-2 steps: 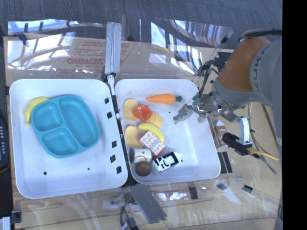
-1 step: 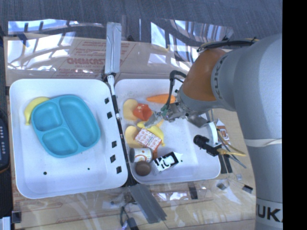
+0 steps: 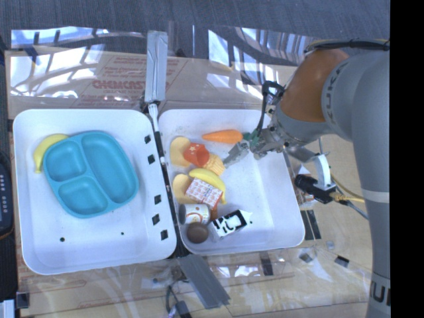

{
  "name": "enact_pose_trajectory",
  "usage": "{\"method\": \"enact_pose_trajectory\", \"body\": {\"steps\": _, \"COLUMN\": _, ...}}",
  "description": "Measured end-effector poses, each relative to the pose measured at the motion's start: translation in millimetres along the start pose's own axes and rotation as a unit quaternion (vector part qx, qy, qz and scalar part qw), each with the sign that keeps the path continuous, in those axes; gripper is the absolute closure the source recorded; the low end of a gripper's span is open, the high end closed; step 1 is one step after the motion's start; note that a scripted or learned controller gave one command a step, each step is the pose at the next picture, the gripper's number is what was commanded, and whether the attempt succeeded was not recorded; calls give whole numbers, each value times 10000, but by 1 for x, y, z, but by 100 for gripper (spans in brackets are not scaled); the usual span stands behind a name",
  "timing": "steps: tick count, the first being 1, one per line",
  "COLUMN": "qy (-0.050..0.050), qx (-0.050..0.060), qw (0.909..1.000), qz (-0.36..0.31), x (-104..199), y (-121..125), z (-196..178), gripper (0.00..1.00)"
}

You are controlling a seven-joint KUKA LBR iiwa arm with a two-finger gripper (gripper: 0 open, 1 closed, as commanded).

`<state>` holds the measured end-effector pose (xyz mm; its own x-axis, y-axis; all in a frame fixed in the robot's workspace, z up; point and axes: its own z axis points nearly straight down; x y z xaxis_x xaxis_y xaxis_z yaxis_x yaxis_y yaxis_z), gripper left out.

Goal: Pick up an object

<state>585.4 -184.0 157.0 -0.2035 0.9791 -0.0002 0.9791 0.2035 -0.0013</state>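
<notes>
Your gripper (image 3: 236, 153), fingers seemingly parted and grasping nothing, hovers beside the carrot (image 3: 222, 136) in the right bin (image 3: 275, 197); crowded toys nearby could deflect your grasp

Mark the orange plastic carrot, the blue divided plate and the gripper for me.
orange plastic carrot (image 3: 224, 136), camera view, middle of its body.
blue divided plate (image 3: 92, 172), camera view, central ridge between compartments.
gripper (image 3: 234, 154), camera view, midway between fingertips.
</notes>
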Motion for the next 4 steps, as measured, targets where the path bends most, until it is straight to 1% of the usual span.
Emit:
{"method": "enact_pose_trajectory", "body": {"steps": 1, "qy": 15, "qx": 17, "qw": 9998, "qz": 188, "x": 71, "y": 26, "z": 68, "gripper": 0}}
{"method": "enact_pose_trajectory", "body": {"steps": 2, "qy": 11, "qx": 16, "qw": 9991, "qz": -429, "x": 71, "y": 76, "z": 68, "gripper": 0}}
{"method": "enact_pose_trajectory", "body": {"steps": 3, "qy": 16, "qx": 37, "qw": 9990, "qz": -454, "x": 71, "y": 76, "z": 61, "gripper": 100}}
{"method": "enact_pose_trajectory", "body": {"steps": 4, "qy": 6, "qx": -31, "qw": 9988, "qz": -494, "x": 155, "y": 108, "z": -37, "gripper": 100}}
